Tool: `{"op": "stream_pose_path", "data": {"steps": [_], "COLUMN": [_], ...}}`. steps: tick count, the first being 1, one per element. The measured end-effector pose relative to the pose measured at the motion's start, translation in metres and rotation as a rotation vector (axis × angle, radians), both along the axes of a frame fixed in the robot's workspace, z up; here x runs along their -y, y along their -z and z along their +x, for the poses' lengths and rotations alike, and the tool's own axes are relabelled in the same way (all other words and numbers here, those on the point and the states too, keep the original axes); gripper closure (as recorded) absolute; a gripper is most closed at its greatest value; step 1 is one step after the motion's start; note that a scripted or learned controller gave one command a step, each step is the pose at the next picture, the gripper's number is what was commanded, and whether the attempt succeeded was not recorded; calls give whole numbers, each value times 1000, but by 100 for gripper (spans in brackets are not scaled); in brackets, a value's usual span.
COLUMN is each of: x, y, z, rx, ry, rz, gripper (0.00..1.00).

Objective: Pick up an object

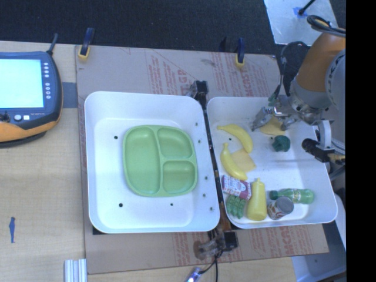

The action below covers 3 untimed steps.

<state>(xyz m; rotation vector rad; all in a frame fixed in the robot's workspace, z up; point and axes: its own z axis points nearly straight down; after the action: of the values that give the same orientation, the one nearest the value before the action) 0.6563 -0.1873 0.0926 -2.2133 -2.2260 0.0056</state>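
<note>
My gripper (272,120) hangs over the far part of the right bin (320,216). Its fingers look spread, with nothing between them. A small yellow piece (272,129) lies just beneath and in front of it, partly hidden. A dark green round object (281,143) sits a little nearer. Two yellow bananas (237,136) (232,164) lie by the bin's left wall. Along the near wall are a yellow bottle (257,200), a green bottle (297,195), a can (282,207) and two small packets (235,186).
The left bin (103,216) holds a green divided plate (160,160). A teach pendant (26,96) rests on the bench at the far left. Clamps (239,50) grip the cardboard's far edge, and a black bracket (201,89) sits between the bins.
</note>
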Motion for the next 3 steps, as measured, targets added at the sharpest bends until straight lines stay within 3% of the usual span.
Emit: {"op": "stream_pose_path", "data": {"steps": [1, 2, 3], "x": [25, 1, 24], "y": [1, 0, 0], "z": [-14, 0, 0], "rx": [-2, 3, 4], "ry": [3, 2, 3], "rz": [2, 1, 1], "gripper": [0, 0, 0]}}
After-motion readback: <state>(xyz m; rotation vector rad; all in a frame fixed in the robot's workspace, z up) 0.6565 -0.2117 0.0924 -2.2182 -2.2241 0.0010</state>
